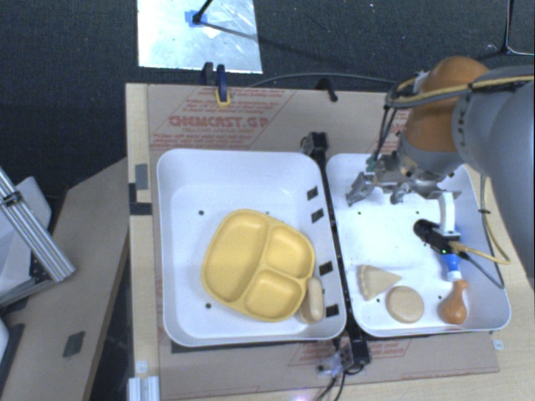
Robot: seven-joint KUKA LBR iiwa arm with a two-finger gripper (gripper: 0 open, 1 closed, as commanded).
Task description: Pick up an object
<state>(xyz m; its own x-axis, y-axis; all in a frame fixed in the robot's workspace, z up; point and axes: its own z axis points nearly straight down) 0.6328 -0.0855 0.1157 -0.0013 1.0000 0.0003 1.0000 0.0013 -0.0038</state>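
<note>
My gripper [380,192] hangs over the back part of the right bin [393,232], its fingers [359,190] spread open with only bare bin floor between them. Toward the front of that bin lie a pale wedge-shaped piece [378,280], a round tan biscuit [405,304] and a brown pear-shaped object [454,304]. All three sit well in front of the gripper and apart from it. The left bin [180,224] holds a yellow divided plate [257,264] with a small beige roll [313,299] against its front right edge.
A black divider [328,224] runs between the two bins. The grey arm with its orange band [447,98] comes in from the right above the right bin's back corner. A shiny sheet [199,22] lies on the dark floor beyond the bench.
</note>
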